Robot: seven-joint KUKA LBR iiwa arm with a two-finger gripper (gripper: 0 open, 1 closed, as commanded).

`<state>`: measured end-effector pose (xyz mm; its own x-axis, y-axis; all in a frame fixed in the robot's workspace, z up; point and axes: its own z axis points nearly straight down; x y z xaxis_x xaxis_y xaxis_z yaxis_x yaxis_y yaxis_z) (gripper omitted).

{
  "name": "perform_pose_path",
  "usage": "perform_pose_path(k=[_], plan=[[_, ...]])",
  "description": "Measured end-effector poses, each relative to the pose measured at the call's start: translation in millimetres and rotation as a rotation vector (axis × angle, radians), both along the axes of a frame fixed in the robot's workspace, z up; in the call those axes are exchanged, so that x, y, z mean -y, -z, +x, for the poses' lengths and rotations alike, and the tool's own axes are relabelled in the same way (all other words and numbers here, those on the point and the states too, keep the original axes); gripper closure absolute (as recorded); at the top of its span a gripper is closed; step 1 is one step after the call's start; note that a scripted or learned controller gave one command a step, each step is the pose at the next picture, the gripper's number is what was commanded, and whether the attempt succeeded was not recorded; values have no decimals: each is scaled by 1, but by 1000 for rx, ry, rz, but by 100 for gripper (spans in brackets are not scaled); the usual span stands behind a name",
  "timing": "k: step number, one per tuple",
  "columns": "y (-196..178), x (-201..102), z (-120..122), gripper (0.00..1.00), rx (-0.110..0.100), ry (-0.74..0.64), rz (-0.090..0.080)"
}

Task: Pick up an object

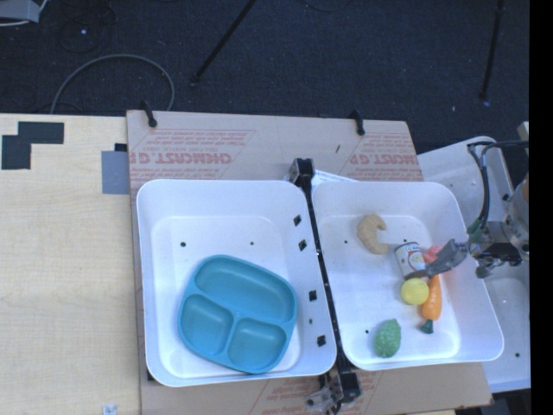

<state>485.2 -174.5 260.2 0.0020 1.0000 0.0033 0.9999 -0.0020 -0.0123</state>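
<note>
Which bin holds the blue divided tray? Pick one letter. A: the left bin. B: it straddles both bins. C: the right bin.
A: the blue divided tray lies wholly inside the left bin, while the right bin holds the small things such as the lemon and the carrot.

likely a lab: floor cables (112, 67), benchtop bins (225, 199).

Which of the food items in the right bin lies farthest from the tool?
The green vegetable, alone near the bin's front wall. The can, lemon, carrot and croissant lie closer to the tool.
</note>
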Motion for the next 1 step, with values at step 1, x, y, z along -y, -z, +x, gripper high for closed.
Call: perform_pose_path(k=[1], plan=[[-4,0,2,0,9,-2,-2]])
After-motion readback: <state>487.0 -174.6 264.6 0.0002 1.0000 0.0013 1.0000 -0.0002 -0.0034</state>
